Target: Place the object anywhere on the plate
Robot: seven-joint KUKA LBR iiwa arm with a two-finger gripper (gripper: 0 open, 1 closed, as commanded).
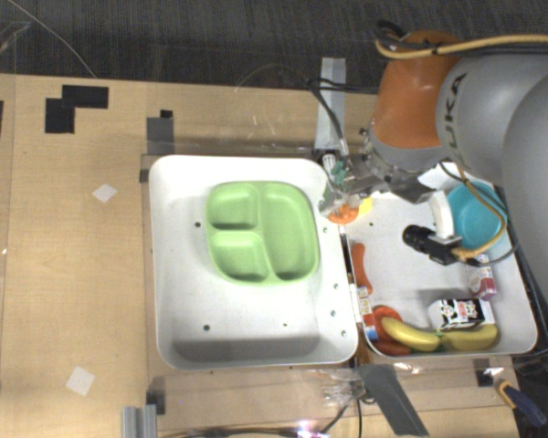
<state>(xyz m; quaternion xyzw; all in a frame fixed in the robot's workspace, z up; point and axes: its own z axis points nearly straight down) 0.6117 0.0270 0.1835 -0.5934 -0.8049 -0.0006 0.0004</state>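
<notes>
A green plate with three compartments lies in the left white bin, and nothing rests on it. My gripper hangs over the wall between the two bins, just right of the plate's upper right corner. A small orange object sits at its fingertips, and the fingers look shut on it. A bit of yellow shows right beside the orange object.
The right bin holds a red-orange stick near its left wall, a banana with a red item at the front, a black-and-white carton, a small pink item and a blue cup.
</notes>
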